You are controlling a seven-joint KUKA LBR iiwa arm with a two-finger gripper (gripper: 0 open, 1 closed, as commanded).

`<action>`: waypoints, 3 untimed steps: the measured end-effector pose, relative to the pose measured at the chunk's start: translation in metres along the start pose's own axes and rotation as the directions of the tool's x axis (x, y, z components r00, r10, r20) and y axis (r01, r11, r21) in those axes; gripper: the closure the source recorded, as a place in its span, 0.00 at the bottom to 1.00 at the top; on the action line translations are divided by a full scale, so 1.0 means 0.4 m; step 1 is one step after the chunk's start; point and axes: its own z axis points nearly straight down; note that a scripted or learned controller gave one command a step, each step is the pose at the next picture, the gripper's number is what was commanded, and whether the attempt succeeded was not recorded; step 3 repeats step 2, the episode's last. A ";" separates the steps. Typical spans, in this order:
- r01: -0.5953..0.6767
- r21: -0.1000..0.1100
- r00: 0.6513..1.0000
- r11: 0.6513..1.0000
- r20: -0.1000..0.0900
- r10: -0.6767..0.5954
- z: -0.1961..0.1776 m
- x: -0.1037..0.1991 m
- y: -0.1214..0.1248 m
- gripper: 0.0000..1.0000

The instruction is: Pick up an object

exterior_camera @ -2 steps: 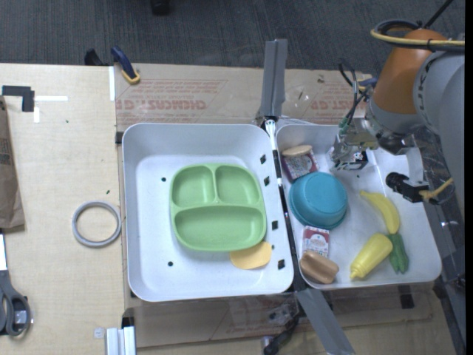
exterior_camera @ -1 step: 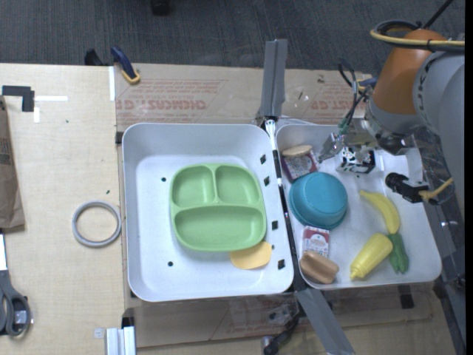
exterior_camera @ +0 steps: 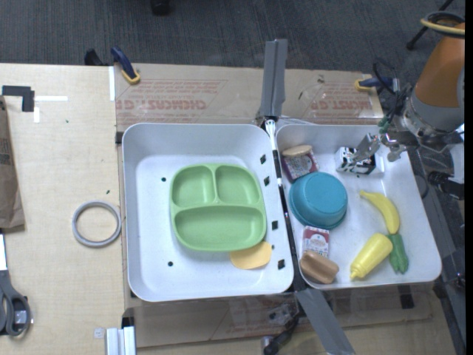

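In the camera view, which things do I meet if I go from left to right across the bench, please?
Grey ring → green divided plate → blue bowl → banana → the arm's orange band.

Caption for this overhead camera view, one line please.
Gripper low over the right bin's back, near blue bowl and banana; green tray in left bin.

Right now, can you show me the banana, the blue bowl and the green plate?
banana (exterior_camera: 383, 210), camera view, middle of its curve
blue bowl (exterior_camera: 318, 198), camera view, its inside
green plate (exterior_camera: 218, 206), camera view, middle divider
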 end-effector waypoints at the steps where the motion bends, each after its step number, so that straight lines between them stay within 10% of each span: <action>1: 0.168 -0.022 0.986 0.986 0.018 -0.168 0.112 0.056 0.090 0.00; 2: 0.174 -0.030 0.985 0.984 0.010 -0.173 0.076 0.069 0.100 1.00; 3: 0.174 -0.030 0.985 0.984 0.010 -0.173 0.076 0.069 0.100 1.00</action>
